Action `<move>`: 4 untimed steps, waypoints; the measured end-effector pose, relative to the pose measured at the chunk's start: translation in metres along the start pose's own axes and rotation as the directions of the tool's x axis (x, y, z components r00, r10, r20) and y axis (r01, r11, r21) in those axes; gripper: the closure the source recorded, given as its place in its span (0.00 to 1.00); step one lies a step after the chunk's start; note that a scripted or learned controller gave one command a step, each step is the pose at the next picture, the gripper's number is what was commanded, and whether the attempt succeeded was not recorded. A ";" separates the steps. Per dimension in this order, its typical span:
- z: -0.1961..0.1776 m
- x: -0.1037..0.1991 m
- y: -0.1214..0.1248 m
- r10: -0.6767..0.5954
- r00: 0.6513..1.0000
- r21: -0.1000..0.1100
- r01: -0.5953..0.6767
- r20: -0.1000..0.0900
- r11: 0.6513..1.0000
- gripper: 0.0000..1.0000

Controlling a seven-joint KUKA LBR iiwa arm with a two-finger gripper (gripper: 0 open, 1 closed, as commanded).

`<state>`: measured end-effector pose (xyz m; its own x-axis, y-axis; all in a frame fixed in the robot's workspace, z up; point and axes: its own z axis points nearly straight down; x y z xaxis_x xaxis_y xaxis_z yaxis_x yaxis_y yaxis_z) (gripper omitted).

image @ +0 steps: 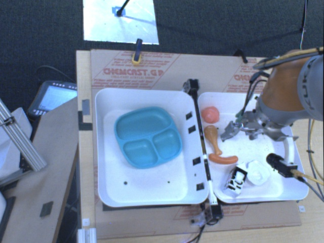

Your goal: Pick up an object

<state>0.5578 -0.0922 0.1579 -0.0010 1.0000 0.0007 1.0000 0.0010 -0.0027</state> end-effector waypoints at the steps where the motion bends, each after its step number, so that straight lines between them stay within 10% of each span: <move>1: 0.062 0.000 0.004 -0.001 1.000 0.000 0.001 0.000 1.000 0.00; 2: 0.049 0.000 0.005 -0.001 1.000 -0.004 0.001 0.001 1.000 1.00; 4: -0.071 -0.001 0.010 -0.004 1.000 -0.011 0.004 0.002 1.000 1.00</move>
<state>0.5675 -0.0928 0.2285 -0.0049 1.0000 -0.0010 1.0000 0.0049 0.0080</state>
